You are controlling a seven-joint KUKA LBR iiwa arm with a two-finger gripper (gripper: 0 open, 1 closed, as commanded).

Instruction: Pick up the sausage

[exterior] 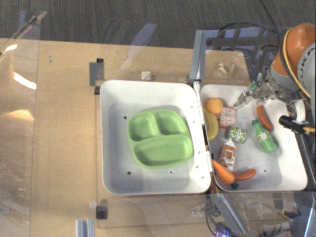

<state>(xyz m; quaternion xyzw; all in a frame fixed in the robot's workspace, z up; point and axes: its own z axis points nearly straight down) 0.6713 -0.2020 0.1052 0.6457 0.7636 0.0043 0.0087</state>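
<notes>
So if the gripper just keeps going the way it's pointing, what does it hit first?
The gripper points toward the left of the right bin. It would probably meet the orange fruit or the red packet first, though depth is unclear.

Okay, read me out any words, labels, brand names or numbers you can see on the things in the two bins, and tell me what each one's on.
No text can be read.
Small red-and-white packet: printed pattern, too blurred to read.
Brown-and-white carton: white marking on its face, too blurred.
Small green-and-white can: label blurred.
Green plastic bottle: pale label patch, too small to read.
Green three-compartment tray: no markings visible.
</notes>
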